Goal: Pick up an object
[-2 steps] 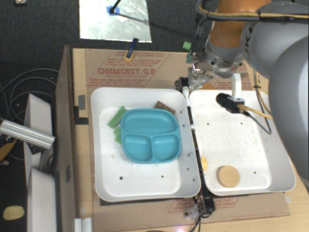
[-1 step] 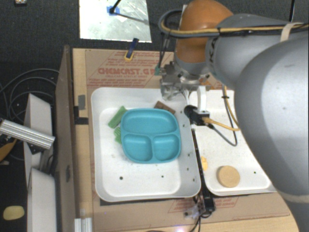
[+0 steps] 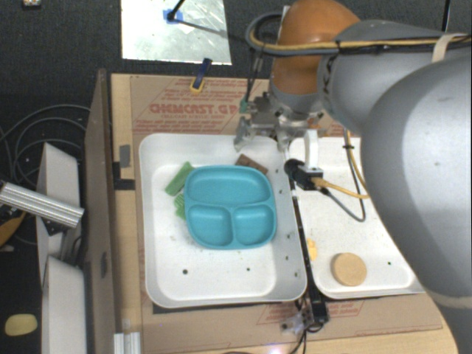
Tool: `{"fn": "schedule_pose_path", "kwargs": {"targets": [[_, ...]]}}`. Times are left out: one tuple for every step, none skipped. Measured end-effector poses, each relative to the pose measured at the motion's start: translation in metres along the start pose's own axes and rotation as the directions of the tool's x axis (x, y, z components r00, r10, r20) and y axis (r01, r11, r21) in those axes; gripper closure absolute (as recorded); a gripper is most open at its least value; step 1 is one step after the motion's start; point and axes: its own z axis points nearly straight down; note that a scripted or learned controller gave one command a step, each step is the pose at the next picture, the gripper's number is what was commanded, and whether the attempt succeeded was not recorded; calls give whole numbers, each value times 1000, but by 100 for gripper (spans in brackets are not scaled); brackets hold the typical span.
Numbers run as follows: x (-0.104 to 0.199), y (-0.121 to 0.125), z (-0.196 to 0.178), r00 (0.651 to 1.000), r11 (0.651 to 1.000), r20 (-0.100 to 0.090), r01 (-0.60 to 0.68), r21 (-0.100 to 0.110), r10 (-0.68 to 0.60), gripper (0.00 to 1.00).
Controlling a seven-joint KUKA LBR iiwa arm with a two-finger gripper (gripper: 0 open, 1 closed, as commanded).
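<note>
- The table carries 2 shallow white bins side by side: the left bin (image 3: 166, 271) and the right bin (image 3: 383, 268).
- A blue divided plate (image 3: 228, 206) with 3 compartments lies in the middle of the left bin.
- A green object (image 3: 178, 179) sits against the plate's upper left edge, partly tucked under it.
- A small brown object (image 3: 252, 163) lies at the plate's upper right edge, near the far wall of the left bin.
- The grey arm with its orange band (image 3: 310, 32) reaches in from the right, over the far end of the bins.
- The hand (image 3: 259, 133) hangs over the far right corner of the left bin, just above the brown object.
- Whether the hand is released or clenched cannot be told from this angle; nothing is visibly between its fingers.
- A round tan disc (image 3: 349, 268) rests in the near part of the right bin.
- A small yellow piece (image 3: 312, 251) lies at the right bin's left wall, near the disc.
- A cable (image 3: 346, 192) trails from the wrist across the right bin.
</note>
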Motion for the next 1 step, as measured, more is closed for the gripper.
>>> {"fn": "schedule_pose_path", "kwargs": {"targets": [[34,-15,89,1000,1000,-6,-1,-6,1,0]]}}
